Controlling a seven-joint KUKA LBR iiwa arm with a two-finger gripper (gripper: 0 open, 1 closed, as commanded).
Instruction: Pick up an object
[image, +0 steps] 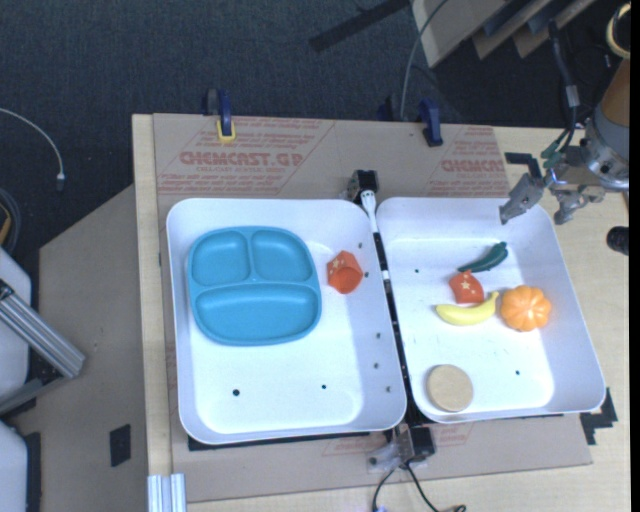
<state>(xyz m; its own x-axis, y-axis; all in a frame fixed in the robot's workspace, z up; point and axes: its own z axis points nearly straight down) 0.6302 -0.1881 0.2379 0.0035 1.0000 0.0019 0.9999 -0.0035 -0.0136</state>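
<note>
Several toys lie below the gripper, apart

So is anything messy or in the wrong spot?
Nothing is spilled or broken. One oddity: a small red-orange toy lies alone beside the blue plate in the left bin, while the other foods cluster in the right bin.

Hand open, empty; above right bin
</note>
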